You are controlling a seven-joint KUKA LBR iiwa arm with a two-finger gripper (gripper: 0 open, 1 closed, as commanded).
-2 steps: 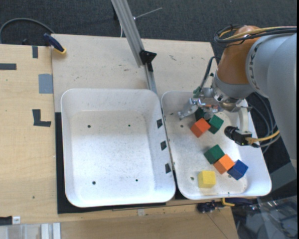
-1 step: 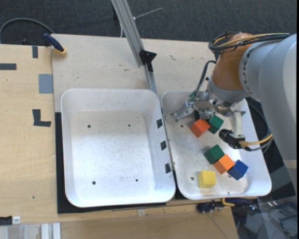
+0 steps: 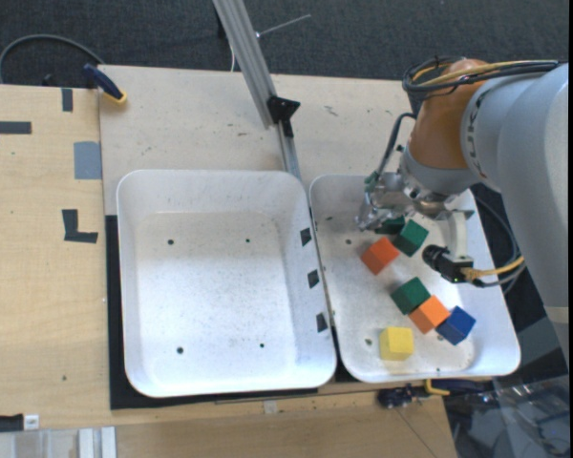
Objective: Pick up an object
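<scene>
The grey arm (image 3: 516, 151) comes in from the right, its orange band (image 3: 441, 127) sitting just above the wrist, and bends down so that the gripper (image 3: 380, 216) hangs low over the upper part of the right bin (image 3: 339, 198), near that bin's top left corner. Whether it is spread or closed cannot be told from this angle, because the wrist body covers the tips and nothing can be seen caught in it. There are 2 white bins side by side, and the left bin (image 3: 134, 198) lies well away to the gripper's left. The blocks number 6, all in the right bin: 2 green, 2 orange, 1 blue and 1 yellow. The upper green block (image 3: 412, 236) sits just right of and below the gripper, nearly touching it, turned so its corners point up and down like a diamond. The upper orange block (image 3: 380, 254) lies just beneath the gripper, also turned off square to the bin walls. Farther below and to the right, the lower green block (image 3: 410, 295), the lower orange block (image 3: 429, 314) and the blue block (image 3: 456, 324) form a touching row whose long axis runs diagonally down to the right. The yellow block (image 3: 396, 343) rests apart, lowest of all, almost square to the bin's near rim.
</scene>
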